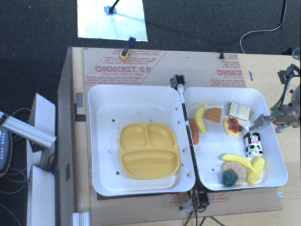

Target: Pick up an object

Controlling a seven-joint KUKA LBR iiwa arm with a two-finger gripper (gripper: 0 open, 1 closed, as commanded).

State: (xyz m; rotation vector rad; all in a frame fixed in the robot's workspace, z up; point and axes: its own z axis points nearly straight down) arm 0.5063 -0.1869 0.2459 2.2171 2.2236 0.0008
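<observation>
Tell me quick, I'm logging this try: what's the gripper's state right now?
Gripper: over the right bin's right rim, near the cow-print carton; open or shut cannot be told, nothing seen held.

The arm is cut off by the right edge, and its gripper is too blurred for the fingers to be made out. A device is cropped at the left edge.

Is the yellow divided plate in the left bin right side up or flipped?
Right side up. The yellow divided plate lies flat in the left bin, its three hollows facing the camera with nothing in them.
</observation>
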